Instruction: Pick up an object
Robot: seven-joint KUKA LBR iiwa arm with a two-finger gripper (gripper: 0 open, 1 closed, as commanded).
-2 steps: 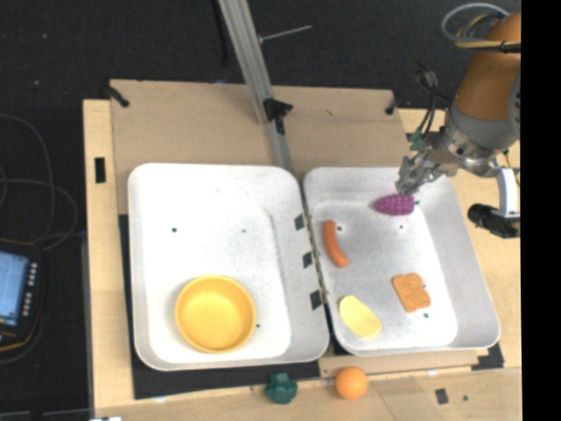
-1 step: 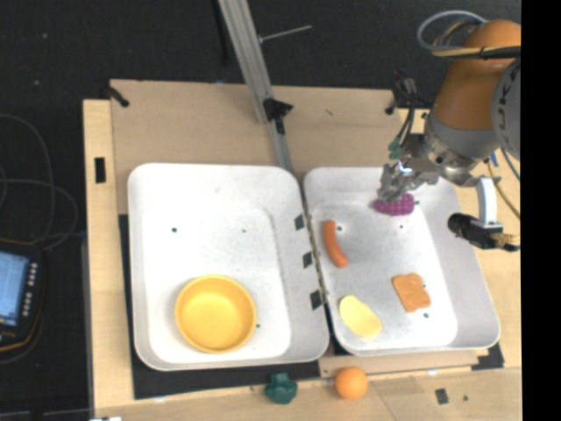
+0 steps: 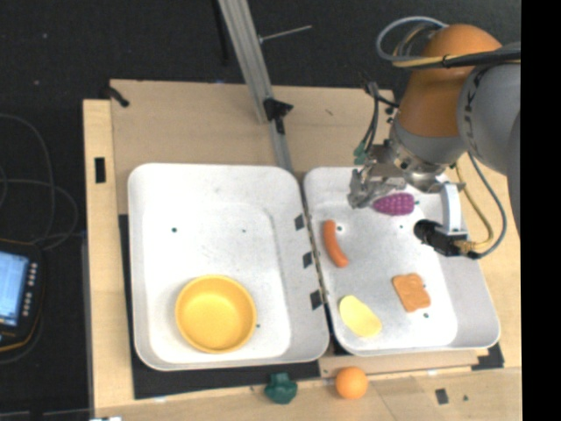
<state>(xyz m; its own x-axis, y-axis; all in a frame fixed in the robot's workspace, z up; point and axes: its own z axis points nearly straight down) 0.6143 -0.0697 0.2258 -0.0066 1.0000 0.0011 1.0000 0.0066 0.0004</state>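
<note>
My gripper [image 3: 366, 188] hangs over the far part of the right bin [image 3: 465, 323], below the orange wrist band. A purple knobbly object [image 3: 394, 204] lies right beside it on the right; whether they touch is unclear. An orange sausage-shaped piece [image 3: 334, 243] lies near the bin's left wall. Towards the front sit a pale yellow lump [image 3: 358, 316] and an orange-brown block [image 3: 411, 292]. In the left bin [image 3: 210, 200] a yellow bowl [image 3: 216, 312] stands at the front.
A slanted metal pole [image 3: 250, 60] comes down to the gap between the bins at the back. An orange ball [image 3: 351, 382] and a green object [image 3: 281, 388] lie on the bench in front of the bins. A black cable part [image 3: 436, 234] hangs over the right bin.
</note>
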